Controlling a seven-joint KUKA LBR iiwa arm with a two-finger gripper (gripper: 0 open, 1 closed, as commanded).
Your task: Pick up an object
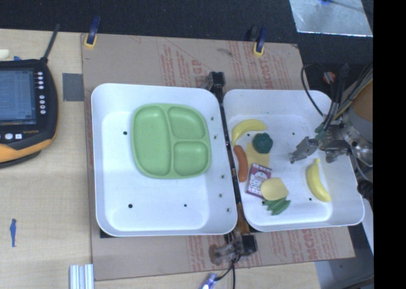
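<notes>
The right bin (pixel 298 218) holds several toy foods. A yellow banana (pixel 247 128) lies at its upper left, beside a dark green vegetable (pixel 262 142). An orange sausage (pixel 241 161) lies along the left wall. A small red-purple packet (pixel 257 179) sits next to a yellow lemon-like piece (pixel 274 188), with a green pea pod (pixel 276 205) below it. A second banana (pixel 318 181) lies at the right. My gripper (pixel 309 149) hangs over the right half of this bin, just above and left of the second banana, with nothing seen in it.
The left bin (pixel 114 211) holds a green divided plate (pixel 171 140). A tablet-like pendant (pixel 22 110) lies on the bench at far left. Black cables (pixel 314 101) loop over the right bin's upper right corner. Clamps (pixel 217 80) join the bins.
</notes>
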